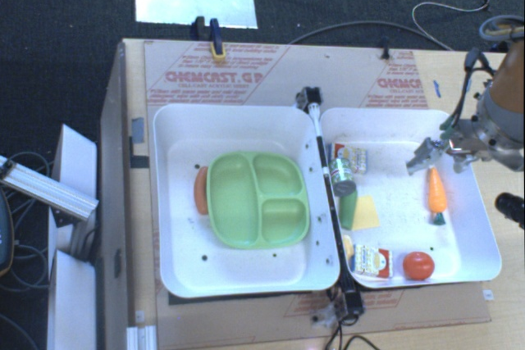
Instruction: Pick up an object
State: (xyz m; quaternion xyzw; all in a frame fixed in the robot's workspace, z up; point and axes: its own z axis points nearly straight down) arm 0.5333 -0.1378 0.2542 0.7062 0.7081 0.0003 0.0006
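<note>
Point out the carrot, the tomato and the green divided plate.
carrot (436, 191): camera view, right bin, on the middle of its orange body.
tomato (418, 265): camera view, right bin's near corner, on its red middle.
green divided plate (257, 199): camera view, left bin, on the ridge between compartments.

Glossy green plastic tray (257, 199), smooth white plastic bins (238, 120), shiny tomato (418, 265), matt carrot (436, 193)

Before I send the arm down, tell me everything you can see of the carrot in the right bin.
The carrot is a small toy-like piece, smooth and plastic-looking, with an orange body and a dark green stub at its near end. It lies flat on the floor of the right bin, close to the right wall, pointing lengthwise away from the camera. Nothing else in the bin touches it. The gripper hangs just beyond its far tip, not holding it.
</note>
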